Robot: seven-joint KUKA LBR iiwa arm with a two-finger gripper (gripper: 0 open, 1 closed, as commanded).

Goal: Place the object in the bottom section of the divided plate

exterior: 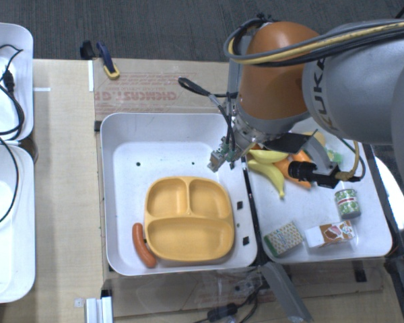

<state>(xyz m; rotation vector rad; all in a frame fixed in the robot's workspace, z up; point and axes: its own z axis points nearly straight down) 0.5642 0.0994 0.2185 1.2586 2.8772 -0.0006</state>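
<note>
- While gripper [223,159] hangs by the bin divider, finger state: cannot tell.
- Banana [268,168] just right of it: light, soft, curved; grasp mid-body.
- Plate [188,219] below-left.

Grey arm [363,79], orange band, yellow cable

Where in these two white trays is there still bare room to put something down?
The left bin has bare floor behind the yellow divided plate, toward its back wall, and a strip along its left wall above the sausage. The plate's three sections are bare too. The right bin is crowded: bananas, can and two cartons, with the arm overhead.
</note>
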